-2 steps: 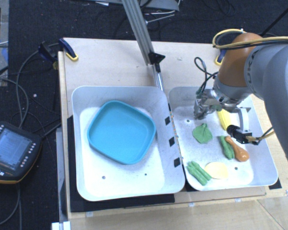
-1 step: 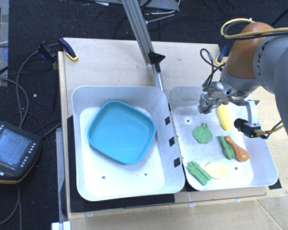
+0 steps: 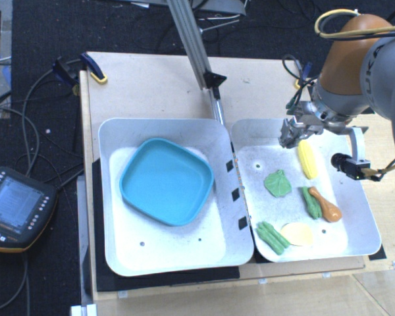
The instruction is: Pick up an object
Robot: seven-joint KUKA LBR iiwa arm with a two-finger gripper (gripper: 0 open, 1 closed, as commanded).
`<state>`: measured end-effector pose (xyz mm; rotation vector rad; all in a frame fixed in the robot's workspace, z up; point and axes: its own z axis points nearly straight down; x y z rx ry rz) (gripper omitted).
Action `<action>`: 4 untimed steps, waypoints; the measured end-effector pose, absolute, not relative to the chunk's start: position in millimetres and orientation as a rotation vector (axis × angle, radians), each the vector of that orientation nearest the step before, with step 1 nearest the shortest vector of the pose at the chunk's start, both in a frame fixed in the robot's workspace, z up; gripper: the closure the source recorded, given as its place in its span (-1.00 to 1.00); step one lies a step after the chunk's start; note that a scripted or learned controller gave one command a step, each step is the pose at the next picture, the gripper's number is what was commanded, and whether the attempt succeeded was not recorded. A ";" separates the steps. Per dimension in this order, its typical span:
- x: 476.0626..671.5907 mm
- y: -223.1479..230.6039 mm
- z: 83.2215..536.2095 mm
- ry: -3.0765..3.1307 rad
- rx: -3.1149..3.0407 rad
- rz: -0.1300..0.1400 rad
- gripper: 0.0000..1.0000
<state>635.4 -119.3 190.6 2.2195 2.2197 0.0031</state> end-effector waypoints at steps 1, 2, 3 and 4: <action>627.0 -119.3 239.1 2.219 2.219 0.004 1.00; 604.4 -64.4 231.1 2.227 2.217 0.001 1.00; 588.5 -15.2 221.7 2.227 2.218 0.000 1.00; 566.4 33.4 216.7 2.227 2.218 0.000 1.00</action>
